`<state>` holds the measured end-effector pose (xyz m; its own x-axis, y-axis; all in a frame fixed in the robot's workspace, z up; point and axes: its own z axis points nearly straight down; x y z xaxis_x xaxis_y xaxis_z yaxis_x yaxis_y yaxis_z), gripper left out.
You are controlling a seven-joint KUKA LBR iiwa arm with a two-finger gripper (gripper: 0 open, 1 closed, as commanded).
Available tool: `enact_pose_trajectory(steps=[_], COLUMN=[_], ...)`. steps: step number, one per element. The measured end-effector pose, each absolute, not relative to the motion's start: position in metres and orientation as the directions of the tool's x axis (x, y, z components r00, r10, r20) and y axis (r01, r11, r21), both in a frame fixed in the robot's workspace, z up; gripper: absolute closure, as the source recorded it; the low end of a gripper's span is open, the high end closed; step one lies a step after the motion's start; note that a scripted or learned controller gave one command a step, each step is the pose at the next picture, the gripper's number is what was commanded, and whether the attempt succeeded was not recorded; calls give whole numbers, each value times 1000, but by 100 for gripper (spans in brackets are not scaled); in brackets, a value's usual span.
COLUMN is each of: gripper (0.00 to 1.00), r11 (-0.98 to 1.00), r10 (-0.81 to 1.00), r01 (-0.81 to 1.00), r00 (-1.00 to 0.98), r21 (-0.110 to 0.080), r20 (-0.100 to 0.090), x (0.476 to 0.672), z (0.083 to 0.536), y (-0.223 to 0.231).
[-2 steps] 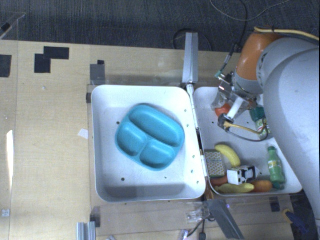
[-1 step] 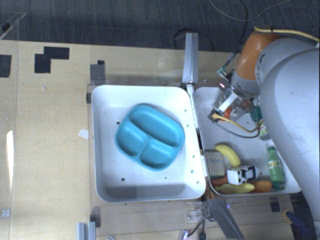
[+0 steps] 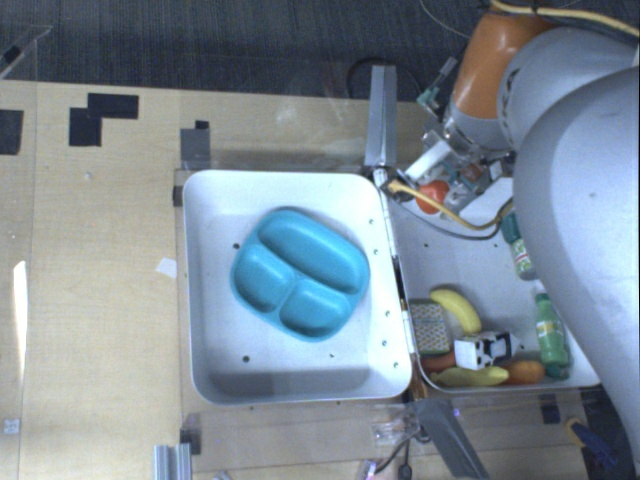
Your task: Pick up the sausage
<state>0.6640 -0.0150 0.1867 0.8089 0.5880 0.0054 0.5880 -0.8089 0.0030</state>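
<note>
**A:** Where was the gripper (image 3: 425, 180)?

**B:** Over the far left corner of the right bin (image 3: 470, 268), close to the wall it shares with the left bin (image 3: 215, 268). The grey arm (image 3: 575, 178) came in from the right and covered that side of the bin, with its orange band (image 3: 490, 58) just above the wrist.

**A:** Were the jaws wide, narrow, or closed on something?

**B:** I could not tell. Cables and the wrist housing crowded that spot. A small red-orange round object (image 3: 432, 197) sat right at the gripper's tip, but whether it was gripped or merely lay beneath was unclear.

**A:** And the sausage (image 3: 526, 371)?

**B:** It looked to be the short reddish-brown piece along the near edge of the right bin, well apart from the gripper. It lay between a yellow item (image 3: 470, 376) on its left and a green bottle (image 3: 549, 338) on its right, close to both.

**A:** What else lay there?

**B:** A banana (image 3: 456, 308) just beyond, a grey mesh-patterned piece (image 3: 430, 328) against the left wall, a small black-and-white thing (image 3: 485, 349) beside it, and a second green bottle (image 3: 518, 248) farther back by the arm.

**A:** The left bin?

**B:** It held a blue divided plate (image 3: 300, 273) near its middle.
</note>
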Motion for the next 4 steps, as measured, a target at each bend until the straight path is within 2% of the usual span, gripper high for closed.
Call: enact_pose_trajectory(steps=[1, 2, 3, 4], gripper=[100, 100, 100, 100], r11=[-768, -581, -466, -265], r10=[640, 814, 885, 964], r01=[640, 814, 885, 964], r00=[768, 581, 466, 265], r21=[5, 2, 1, 2], r20=[6, 2, 1, 2], x=[641, 662, 617, 515], z=[418, 371, 234, 240], y=[-14, 55, 62, 81])
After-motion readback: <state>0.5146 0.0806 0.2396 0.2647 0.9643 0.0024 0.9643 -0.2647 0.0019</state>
